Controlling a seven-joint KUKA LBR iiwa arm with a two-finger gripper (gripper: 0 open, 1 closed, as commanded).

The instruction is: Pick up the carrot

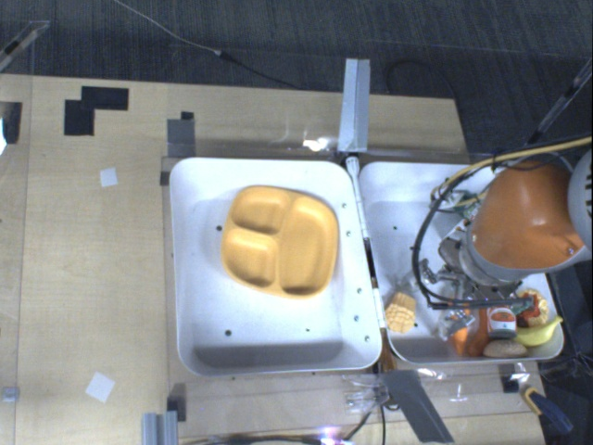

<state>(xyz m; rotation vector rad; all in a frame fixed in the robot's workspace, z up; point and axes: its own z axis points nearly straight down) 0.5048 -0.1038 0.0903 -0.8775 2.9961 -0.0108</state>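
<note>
The carrot (466,342) is a small orange piece near the front edge of the right bin (398,202), partly covered by the arm. The arm's orange band (523,216) and grey wrist hang over the bin's right half. Below the wrist, the gripper (460,315) sits low over the cluster of toy food, just above the carrot. The wrist and cables hide most of the gripper.
A yellow corn piece (400,312) lies left of the carrot. A small red-labelled can (501,321), a brown lump (505,349) and a banana (545,333) crowd the front right corner. The left bin (199,248) holds a yellow divided plate (280,239).
</note>
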